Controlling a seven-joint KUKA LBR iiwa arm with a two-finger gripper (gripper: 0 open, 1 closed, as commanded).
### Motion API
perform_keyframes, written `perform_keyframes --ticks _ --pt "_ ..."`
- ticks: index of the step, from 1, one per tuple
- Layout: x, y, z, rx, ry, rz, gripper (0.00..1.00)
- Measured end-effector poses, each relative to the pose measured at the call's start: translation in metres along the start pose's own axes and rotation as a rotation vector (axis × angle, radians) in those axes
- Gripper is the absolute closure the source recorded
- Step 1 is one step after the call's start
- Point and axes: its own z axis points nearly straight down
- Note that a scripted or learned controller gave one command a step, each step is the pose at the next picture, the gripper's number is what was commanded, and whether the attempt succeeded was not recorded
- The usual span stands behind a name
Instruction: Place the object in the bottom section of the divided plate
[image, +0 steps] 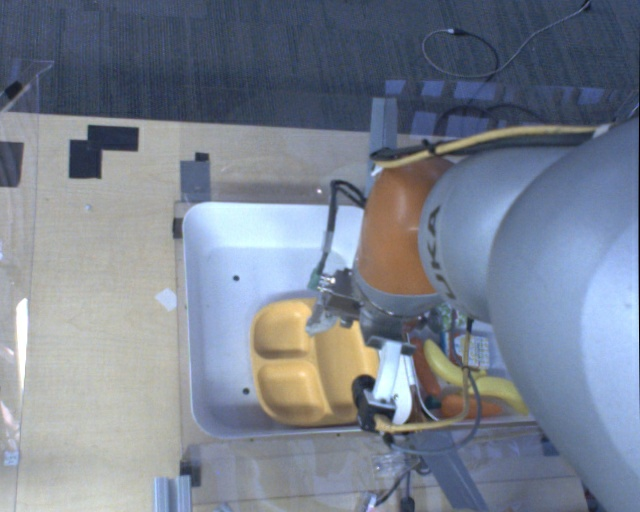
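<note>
Low in the frame's centre, the yellow plastic divided plate lies in the left shallow white bin, its right part under the orange-banded wrist. I cannot tell whether the gripper is apart or clamped on anything. A curved yellow banana, likely the object, lies just right of it. An empty or loose grasp would leave the plate's lower section bare, or drop the fruit on a ridge.
</note>
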Motion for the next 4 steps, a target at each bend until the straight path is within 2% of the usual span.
perform_keyframes --ticks 1,2,3,4 --pt "0.0 0.002 -0.007 0.003 -0.002 -0.001 1.0" --pt "0.0 0.002 -0.007 0.003 -0.002 0.001 0.0" --pt "0.0 0.003 -0.014 0.007 -0.004 -0.001 1.0" --pt "0.036 -0.013 -0.027 -0.002 0.001 -0.023 1.0"
